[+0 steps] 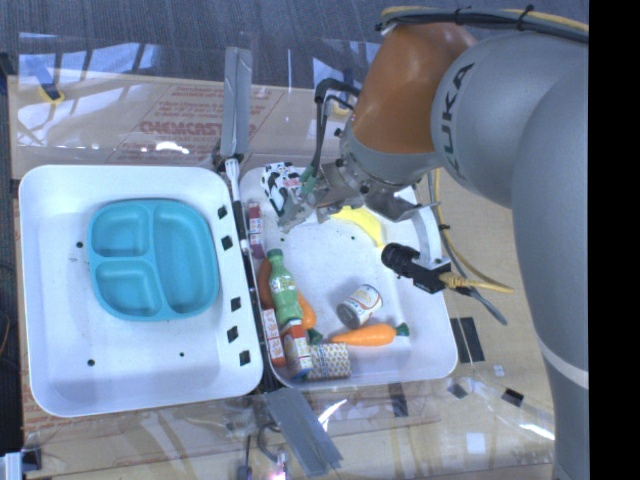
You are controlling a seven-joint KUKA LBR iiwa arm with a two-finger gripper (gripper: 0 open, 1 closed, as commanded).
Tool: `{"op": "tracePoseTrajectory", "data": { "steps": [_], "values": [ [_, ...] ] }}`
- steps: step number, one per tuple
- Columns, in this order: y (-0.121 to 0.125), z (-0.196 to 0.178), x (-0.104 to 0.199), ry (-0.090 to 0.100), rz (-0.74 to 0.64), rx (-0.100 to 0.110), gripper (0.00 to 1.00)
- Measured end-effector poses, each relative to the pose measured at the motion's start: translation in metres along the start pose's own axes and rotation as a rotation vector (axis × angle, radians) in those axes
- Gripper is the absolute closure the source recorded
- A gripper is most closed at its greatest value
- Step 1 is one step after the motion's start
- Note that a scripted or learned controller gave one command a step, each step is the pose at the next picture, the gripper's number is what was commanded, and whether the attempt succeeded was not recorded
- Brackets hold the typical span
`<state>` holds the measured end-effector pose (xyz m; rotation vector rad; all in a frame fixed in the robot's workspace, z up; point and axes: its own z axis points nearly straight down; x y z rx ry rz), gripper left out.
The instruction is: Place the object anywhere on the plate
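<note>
You see the arm (pixel 500 98) over the right bin (pixel 425 353). Left bin (pixel 40 298) holds the blue plate (pixel 153 258). Tool (pixel 290 203) sits low at the right bin's far left corner; can't tell its opening. Right bin has a green bottle (pixel 283 290), carrot (pixel 365 336), can (pixel 360 304), banana (pixel 365 222), cow toy (pixel 280 180) just beside the tool.

Plate (pixel 153 258) in left bin (pixel 50 368), bottle (pixel 283 290), can (pixel 359 305), carrot (pixel 366 336) in right bin (pixel 435 353)
</note>
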<state>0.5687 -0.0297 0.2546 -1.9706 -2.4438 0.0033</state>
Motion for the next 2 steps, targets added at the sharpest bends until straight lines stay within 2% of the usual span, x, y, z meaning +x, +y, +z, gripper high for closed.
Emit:
{"op": "tracePoseTrajectory", "data": {
  "steps": [1, 2],
  "values": [
    [0.0067, 0.0447, 0.0561, 0.000, -0.087, 0.002, 1.00],
    [0.0067, 0.0444, 0.0557, 0.000, -0.086, 0.001, 0.00]
  ]
}}
